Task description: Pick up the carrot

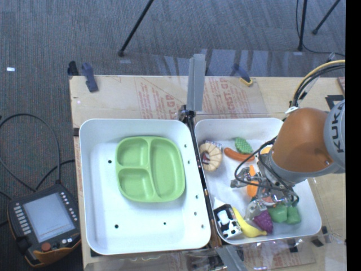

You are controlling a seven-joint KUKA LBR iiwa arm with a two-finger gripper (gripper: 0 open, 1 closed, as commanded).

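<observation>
Lying in right bin (293,123): banana (248,226), grapes (263,220), carrot (238,154); green tray (150,168) sitting in left bin (90,151); gripper (260,189) possibly hovering, grip unreadable.

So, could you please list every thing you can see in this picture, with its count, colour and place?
bins: 2, white, side by side on the bench; left bin, right bin
divided plate: 1, green, in left bin
carrot: 1, orange, upper part of right bin
doughnut-like toy: 1, tan, right bin, near the divider
leafy toy: 1, green, beside the carrot
banana: 1, yellow, right bin's lower edge
grapes: 1, purple, beside the banana
black-and-white item: 1, right bin's lower left corner
pendant: 1, grey, on the floor at left
arm: 1, grey with orange band, over right bin
</observation>
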